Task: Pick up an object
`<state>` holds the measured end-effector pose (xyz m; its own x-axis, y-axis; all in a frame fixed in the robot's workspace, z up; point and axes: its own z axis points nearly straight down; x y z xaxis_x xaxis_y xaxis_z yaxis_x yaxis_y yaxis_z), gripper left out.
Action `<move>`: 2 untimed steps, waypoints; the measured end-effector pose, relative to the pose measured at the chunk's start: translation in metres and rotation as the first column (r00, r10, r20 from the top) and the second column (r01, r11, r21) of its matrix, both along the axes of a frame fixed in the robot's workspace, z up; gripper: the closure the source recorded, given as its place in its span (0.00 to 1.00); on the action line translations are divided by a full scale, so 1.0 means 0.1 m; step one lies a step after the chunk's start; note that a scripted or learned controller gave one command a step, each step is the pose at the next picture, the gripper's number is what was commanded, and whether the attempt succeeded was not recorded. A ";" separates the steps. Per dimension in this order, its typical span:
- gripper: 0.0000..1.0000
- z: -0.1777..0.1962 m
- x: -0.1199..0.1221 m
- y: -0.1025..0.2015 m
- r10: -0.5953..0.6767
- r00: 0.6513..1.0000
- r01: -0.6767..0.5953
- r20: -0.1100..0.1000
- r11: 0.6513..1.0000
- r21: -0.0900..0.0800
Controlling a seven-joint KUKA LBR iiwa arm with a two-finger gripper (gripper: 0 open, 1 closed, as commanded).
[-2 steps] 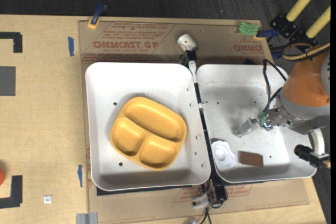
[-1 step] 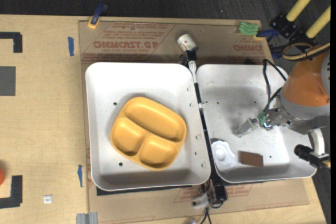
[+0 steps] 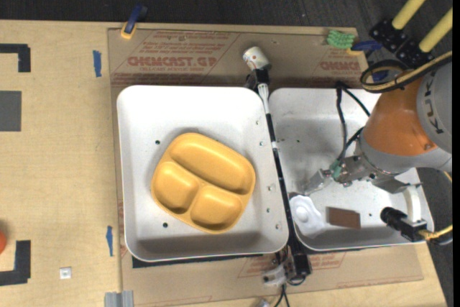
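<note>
Arm: grey with orange band, reaching in from the right over the right shallow white bin | Claw: hovering low inside that bin, state cannot be told | Objects: brown rectangular block and white rounded piece lying just below claw | Left white bin: holding yellow three-compartment plastic tray

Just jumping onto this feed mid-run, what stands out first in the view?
The big yellow divided tray sits in the left bin, tilted relative to the bin's walls. In the right bin, the grey arm with its orange band reaches in, its pincer low over the floor near a small brown block and a white object.
</note>
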<state>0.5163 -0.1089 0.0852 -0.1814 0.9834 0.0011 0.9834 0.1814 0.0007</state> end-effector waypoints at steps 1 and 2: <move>0.00 0.00 0.33 -0.01 -0.163 0.987 0.163 0.001 0.987 -0.001; 0.00 0.00 0.33 -0.78 -0.149 0.989 0.149 -0.001 0.989 0.005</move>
